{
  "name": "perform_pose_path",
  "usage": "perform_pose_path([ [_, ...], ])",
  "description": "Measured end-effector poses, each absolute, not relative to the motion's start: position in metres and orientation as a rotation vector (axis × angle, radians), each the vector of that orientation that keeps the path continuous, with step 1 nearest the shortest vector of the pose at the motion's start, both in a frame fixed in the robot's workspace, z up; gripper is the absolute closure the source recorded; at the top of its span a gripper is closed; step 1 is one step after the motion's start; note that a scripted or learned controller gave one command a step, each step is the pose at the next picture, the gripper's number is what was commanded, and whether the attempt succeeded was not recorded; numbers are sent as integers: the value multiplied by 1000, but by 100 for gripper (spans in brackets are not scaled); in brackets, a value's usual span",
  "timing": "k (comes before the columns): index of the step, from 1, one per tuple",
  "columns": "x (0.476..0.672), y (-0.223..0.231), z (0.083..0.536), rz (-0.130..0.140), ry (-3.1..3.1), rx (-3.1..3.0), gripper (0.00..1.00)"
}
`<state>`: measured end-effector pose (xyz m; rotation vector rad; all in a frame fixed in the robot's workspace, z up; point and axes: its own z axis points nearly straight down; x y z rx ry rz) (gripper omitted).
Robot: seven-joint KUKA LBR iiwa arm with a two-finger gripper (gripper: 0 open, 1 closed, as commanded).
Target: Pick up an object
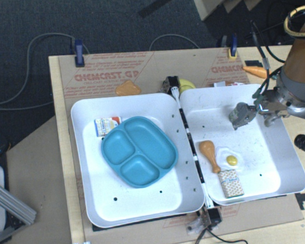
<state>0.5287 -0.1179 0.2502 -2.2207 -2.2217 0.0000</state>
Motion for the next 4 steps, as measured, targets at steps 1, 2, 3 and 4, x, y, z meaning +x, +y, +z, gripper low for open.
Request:
perform_pose_path([
  [1,584,-170,163,5,-2217,-2224,0],
  [2,643,-200,84,-5,-2228,-2223,0],
  [3,641,-199,97,-3,-2226,-2223,100],
  [4,670,-123,90,-3,-2234,-2221,100],
])
